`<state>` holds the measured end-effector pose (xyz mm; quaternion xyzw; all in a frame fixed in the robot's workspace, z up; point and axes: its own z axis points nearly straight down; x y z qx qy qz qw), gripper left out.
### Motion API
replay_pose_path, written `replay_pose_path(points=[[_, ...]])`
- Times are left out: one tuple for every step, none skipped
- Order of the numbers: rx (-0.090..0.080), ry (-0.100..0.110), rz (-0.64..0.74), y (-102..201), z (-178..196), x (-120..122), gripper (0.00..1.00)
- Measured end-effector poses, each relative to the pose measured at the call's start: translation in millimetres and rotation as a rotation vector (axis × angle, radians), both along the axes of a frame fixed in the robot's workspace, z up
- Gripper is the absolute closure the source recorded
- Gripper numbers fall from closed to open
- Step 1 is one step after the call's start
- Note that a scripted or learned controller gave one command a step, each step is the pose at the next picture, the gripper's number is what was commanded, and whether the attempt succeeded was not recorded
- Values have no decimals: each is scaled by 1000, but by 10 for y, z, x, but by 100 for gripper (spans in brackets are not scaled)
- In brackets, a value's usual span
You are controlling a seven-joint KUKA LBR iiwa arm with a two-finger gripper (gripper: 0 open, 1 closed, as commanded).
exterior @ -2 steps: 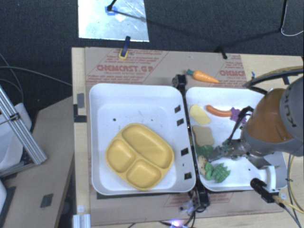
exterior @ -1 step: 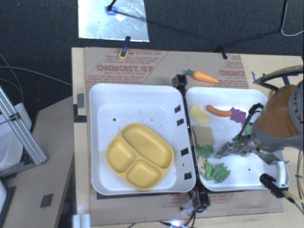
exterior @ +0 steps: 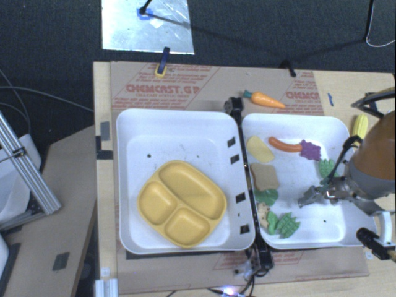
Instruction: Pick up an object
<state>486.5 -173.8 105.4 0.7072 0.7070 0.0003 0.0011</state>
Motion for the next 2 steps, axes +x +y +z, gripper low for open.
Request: replay_pose_path(points=[[4,3,8,641,-223,3,0],[1,0,1,375,-211,2,0]])
